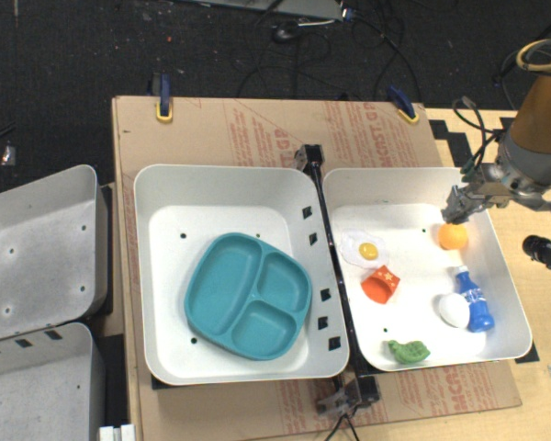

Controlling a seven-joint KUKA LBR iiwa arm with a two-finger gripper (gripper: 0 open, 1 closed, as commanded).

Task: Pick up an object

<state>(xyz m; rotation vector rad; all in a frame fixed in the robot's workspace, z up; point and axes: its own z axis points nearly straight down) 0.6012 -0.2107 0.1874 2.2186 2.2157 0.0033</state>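
From my remote seat: nearest the camera in the right bin [519, 338], a green piece [409, 350] by the front wall, well below the gripper [461, 204]. Next up, a white egg-like object [453, 310] touching a blue bottle [475, 302], then a red cup [380, 284] and a fried-egg toy [362, 249] off to the gripper's left. An orange ball [453, 236] sits just below the fingertips, close to the far-right wall. I cannot tell how far the jaws stand apart; nothing visible between them. Left bin [156, 209] holds a teal divided plate [248, 295], well apart. Open floor lies between ball and fried-egg toy.
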